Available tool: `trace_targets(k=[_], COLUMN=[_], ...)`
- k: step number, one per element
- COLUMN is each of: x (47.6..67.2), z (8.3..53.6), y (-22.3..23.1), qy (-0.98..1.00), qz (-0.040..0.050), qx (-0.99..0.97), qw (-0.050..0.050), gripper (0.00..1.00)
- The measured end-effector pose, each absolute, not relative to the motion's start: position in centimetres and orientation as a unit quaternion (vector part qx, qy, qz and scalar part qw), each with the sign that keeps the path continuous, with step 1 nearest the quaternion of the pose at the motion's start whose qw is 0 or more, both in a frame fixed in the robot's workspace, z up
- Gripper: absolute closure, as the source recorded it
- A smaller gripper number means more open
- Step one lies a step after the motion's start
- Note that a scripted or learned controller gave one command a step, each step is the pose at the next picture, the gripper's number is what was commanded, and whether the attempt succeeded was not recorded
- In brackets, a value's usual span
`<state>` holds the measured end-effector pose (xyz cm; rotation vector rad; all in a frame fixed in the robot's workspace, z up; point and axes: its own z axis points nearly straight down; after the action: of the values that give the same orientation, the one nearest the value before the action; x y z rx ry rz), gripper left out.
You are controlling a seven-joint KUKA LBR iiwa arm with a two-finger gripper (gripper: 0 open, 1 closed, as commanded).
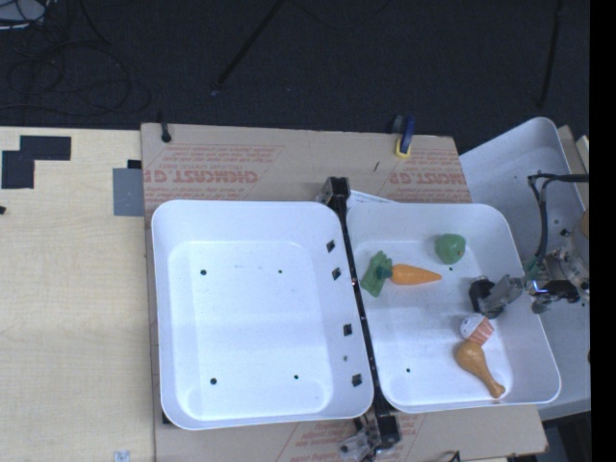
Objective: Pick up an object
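Right, gripper is low over the right bin, near its right wall, with the wrist hardware and cabling trailing off toward the right edge of the frame. It sits roughly mid-height of the bin. Jaw state: cannot tell, the dark tip is too small and blurred to read, and nothing is visibly between the jaws.

Contents of the right bin, all lying on the floor:
- toy carrot, orange body with green leafy top, lying roughly horizontal, leaves pointing left toward the divider between the bins. Left of the gripper, apart from it.
- green round object, up and right of the carrot, near the bin's far wall. Apart from the carrot and the gripper.
- small white and pink object, just below the gripper tip. Whether they touch, cannot tell.
- tan gourd-shaped toy, fat end at upper left, narrow end pointing down-right toward the bin's near right corner. Its fat end is just beside the white and pink object.

Left bin shows a white floor with a few small dark marks.

Both bins sit side by side on a cardboard sheet with red print, which lies on a light wood bench. A blue and yellow clamp sits at the cardboard's far edge.
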<state>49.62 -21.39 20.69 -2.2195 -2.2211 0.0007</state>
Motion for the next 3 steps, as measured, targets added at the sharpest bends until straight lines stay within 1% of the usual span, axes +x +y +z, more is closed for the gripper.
trace_targets(k=[1,2,3], x=[47.4,47.6,47.6], z=[15.8,8.4,9.8], y=[-21.2,-21.2,-21.4], qy=[-0.707,-0.707,-0.706], qz=[0.0013,0.0005,-0.0002], qx=[-0.707,-0.707,-0.709], qw=[0.004,0.001,0.001], gripper=[0.00,0.00,1.00])
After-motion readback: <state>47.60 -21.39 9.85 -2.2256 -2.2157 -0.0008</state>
